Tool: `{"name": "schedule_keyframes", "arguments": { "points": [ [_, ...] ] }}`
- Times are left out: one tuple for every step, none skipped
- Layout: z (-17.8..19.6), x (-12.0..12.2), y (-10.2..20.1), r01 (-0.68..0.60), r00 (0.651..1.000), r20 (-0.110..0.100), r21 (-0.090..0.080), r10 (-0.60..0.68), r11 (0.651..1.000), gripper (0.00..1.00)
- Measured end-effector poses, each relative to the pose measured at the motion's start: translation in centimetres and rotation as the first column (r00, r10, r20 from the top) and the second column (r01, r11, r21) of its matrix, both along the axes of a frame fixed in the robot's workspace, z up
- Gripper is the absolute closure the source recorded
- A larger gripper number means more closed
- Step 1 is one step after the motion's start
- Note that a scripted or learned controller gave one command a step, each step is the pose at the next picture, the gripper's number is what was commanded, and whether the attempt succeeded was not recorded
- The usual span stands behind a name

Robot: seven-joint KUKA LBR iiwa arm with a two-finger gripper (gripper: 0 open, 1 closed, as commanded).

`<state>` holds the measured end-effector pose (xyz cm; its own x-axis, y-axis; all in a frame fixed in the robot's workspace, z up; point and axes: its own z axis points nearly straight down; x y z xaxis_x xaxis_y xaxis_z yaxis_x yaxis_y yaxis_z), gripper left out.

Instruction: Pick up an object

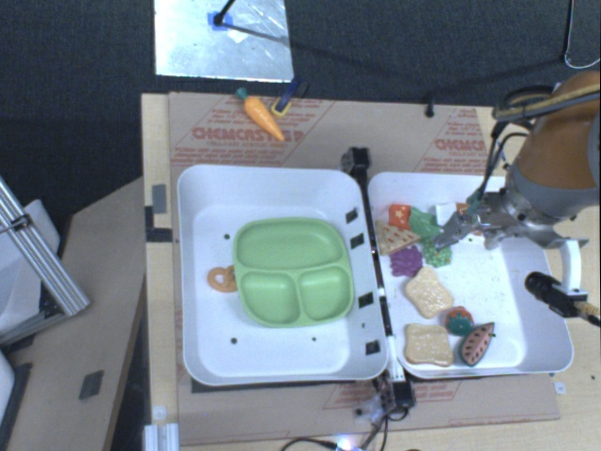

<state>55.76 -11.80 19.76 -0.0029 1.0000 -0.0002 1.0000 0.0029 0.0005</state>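
Honestly, nothing's picked up yet: the gripper (449, 235) hangs low in the right bin (540, 350), beside the green toy (434, 250), which lies on the floor. Can't tell its grip state.

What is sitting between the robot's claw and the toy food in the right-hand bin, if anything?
Nothing visible. The gripper sits low in the right bin, right beside the green leafy toy, with no other thing between them. The waffle piece and purple grapes lie just past it, crowded close together.
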Motion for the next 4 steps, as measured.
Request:
{"name": "schedule_keyframes", "arguments": {
  "points": [
    [-4.3, 0.5, 0.0, 0.001, 1.0, -0.002, 0.001, -0.001, 1.0, 0.0],
    [-10.6, 0.3, 0.3, 0.002, 1.0, -0.004, 0.001, -0.002, 1.0, 0.0],
    [-11.2, 0.4, 0.2, 0.002, 1.0, 0.001, 0.0, -0.002, 1.0, 0.0],
    [-10.0, 0.6, 0.3, 0.002, 1.0, 0.005, 0.002, -0.002, 1.0, 1.0]
  ]
}}
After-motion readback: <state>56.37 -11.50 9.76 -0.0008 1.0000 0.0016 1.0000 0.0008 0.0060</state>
